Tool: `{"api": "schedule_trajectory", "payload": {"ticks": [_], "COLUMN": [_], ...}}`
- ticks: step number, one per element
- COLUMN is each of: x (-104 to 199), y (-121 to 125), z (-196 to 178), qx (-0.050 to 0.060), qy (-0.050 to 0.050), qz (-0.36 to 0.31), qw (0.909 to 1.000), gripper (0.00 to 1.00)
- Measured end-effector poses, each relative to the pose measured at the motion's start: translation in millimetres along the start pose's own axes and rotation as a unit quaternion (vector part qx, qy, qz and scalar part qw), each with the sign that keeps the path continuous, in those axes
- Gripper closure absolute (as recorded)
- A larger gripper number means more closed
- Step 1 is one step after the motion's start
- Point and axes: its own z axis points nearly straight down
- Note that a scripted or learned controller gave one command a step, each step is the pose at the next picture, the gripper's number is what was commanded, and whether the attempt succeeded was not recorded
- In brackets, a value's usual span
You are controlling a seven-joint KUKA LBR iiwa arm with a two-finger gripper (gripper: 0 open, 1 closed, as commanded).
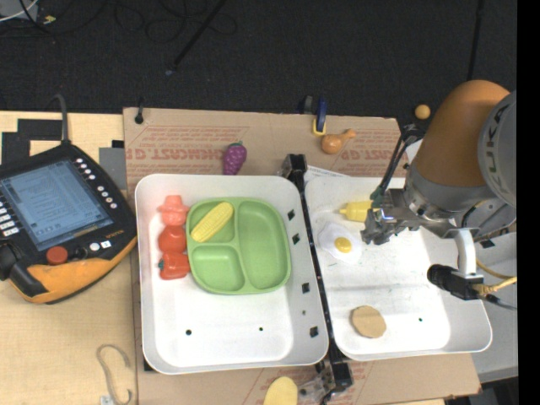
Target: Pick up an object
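Note:
My gripper (pixel 376 226) hangs low over the right bin (pixel 405 310), near its upper middle. A yellow object (pixel 357 212) lies just left of it, partly hidden by the fingers. A fried-egg toy (pixel 341 245) lies a little lower left of the gripper. A round tan cookie (pixel 368 321) rests near the bin's front edge. In the left bin (pixel 219 344) sit a green divided plate (pixel 240 247) with a yellow corn cob (pixel 210 220) in it, and a red figure (pixel 172 239) beside the plate.
A purple grape bunch (pixel 234 157) and an orange duck-shaped toy (pixel 337 140) lie on the cardboard behind the bins. A control pendant (pixel 59 218) sits at the left. A yellow object (pixel 281 391) lies at the front edge.

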Motion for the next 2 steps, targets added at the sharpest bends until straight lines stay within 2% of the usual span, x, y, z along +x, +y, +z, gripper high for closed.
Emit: {"api": "schedule_trajectory", "payload": {"ticks": [1,2], "x": [-1.3,45.1], "y": [0.3,22.3], "z": [-25.5,-29.9], "qx": [0.001,0.001], "qy": [0.000,0.001], "qz": [0.000,-0.002], "qw": [1.0000,1.0000], "gripper": [1.00,1.00]}}
